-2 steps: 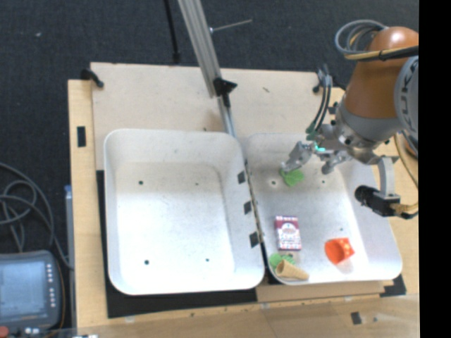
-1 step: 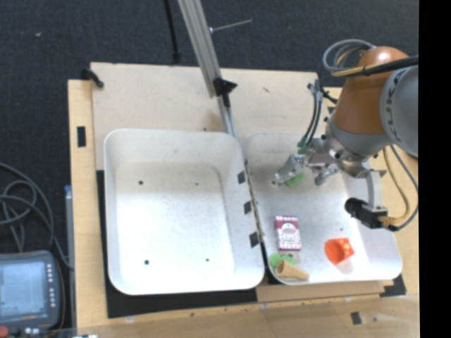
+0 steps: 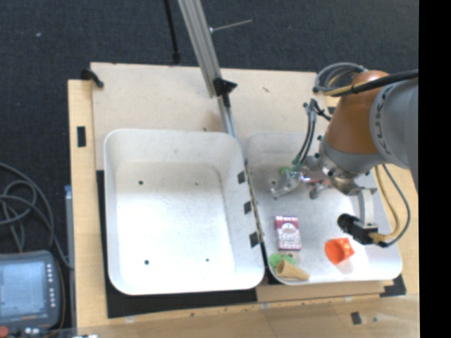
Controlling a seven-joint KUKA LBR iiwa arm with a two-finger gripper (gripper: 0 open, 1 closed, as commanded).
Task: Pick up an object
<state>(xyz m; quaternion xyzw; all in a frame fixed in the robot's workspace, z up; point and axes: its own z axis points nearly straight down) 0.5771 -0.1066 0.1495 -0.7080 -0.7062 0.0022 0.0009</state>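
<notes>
Camera view: we see the arm (image 3: 359, 122) reaching in from the right over the right bin (image 3: 264, 150), with the gripper (image 3: 280, 184) low near that bin's back left part, close to the wall shared with the left bin (image 3: 113, 143). We cannot tell how wide the gripper is open or whether it has hold of anything, as the metal parts blur together. A small green bit sits by it, too small for us to name. The candidate things to pick all lie toward the front of the right bin, well apart from the gripper. They are a dark red box (image 3: 287, 232) lying flat, an orange cup (image 3: 339, 250) on its side to the right, and a tan cone (image 3: 292, 270) against the front rim. We judge they are loose and scattered so a grab can come from above. The box has a pale label patch, but the writing is too small to read. We see no other brand or text.
</notes>
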